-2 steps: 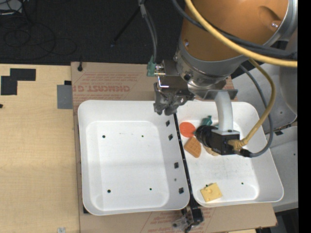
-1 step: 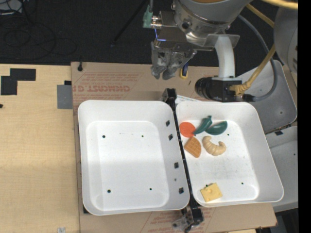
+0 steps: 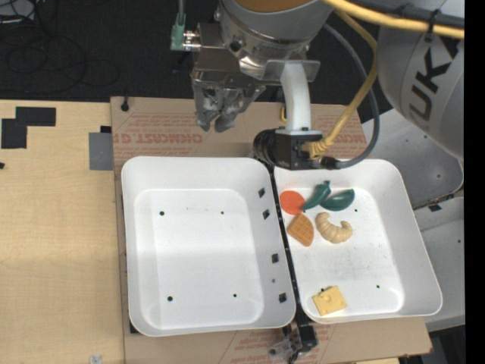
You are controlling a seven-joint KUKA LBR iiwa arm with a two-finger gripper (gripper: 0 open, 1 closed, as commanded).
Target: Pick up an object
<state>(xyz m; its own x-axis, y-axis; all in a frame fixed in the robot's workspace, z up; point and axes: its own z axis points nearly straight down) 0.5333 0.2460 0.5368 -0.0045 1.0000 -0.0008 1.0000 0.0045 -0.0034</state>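
- The claw (image 3: 217, 120) hangs from the arm's wrist at the top of the camera view. It is blurred and dark against the wrist housing, so I cannot tell whether it is clenched or released. Nothing can be made out in its grasp.
- It sits over a printed cardboard sheet (image 3: 151, 131) on the bench (image 3: 53, 226), just behind the far rim of the left bin (image 3: 144, 174), near that bin's far right corner, touching neither.
- Every loose thing lies in the right bin (image 3: 413, 268), apart from the claw, to its right in the view and nearer the camera.
- Closest to the claw is a red-orange disc (image 3: 292, 200) by the wall the bins share. Touching its right side is a teal piece (image 3: 333, 198) whose exact form is hard to read.
- Just in front of those are an orange wedge (image 3: 301, 230) and, beside it, a pale curved piece (image 3: 334, 227) like a croissant.
- Farthest off, a yellow block (image 3: 329, 301) lies near the right bin's front rim, well apart from the rest.
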